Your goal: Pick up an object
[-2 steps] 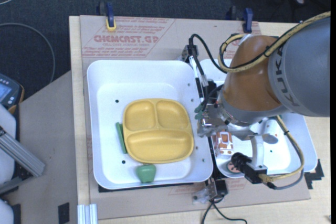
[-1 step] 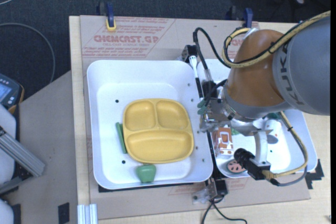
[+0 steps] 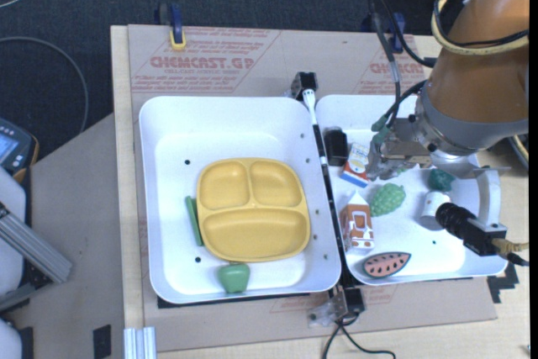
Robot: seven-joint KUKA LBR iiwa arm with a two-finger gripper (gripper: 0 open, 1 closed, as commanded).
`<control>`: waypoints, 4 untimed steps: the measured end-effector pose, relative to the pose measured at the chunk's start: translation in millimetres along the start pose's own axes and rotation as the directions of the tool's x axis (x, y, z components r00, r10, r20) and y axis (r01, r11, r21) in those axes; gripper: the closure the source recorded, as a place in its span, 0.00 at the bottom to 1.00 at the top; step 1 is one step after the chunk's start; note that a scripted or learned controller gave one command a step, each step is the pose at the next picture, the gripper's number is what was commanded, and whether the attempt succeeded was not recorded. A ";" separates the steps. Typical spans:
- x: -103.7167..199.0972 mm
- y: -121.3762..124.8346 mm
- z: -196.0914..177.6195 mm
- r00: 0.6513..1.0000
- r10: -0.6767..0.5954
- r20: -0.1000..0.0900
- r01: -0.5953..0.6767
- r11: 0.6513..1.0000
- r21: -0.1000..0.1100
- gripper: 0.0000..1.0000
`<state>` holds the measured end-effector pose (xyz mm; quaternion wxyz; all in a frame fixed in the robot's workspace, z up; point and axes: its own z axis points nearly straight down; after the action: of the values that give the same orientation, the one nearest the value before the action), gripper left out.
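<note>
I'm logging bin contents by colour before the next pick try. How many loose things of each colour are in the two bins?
Yellow: 1, divided plate
Green: 4, strip, green lump, bumpy piece, teal piece
Red or orange: 3, carton, watermelon slice, small pack
Black: 1, block
Total: 9

The right bin [image 3: 454,265] holds small objects: a green bumpy cluster [image 3: 387,199] near its middle; a watermelon slice [image 3: 386,264] flat by the front edge; an orange-and-white carton [image 3: 357,224] beside the left wall.
</note>
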<state>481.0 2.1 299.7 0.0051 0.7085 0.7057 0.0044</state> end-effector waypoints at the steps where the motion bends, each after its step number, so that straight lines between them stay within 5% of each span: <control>1: 87.5 -6.0 107.8 1.000 -0.012 -0.003 0.012 1.000 0.026 1.00; 2: 82.4 -3.3 91.7 1.000 -0.003 -0.001 0.003 1.000 0.013 1.00; 3: 159.2 37.7 -43.0 1.000 -0.015 -0.008 0.015 1.000 -0.005 1.00; 4: 191.4 -5.5 4.5 1.000 -0.009 0.000 0.009 1.000 0.023 1.00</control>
<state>476.3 193.5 294.9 -0.0032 0.7052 0.7090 -0.0037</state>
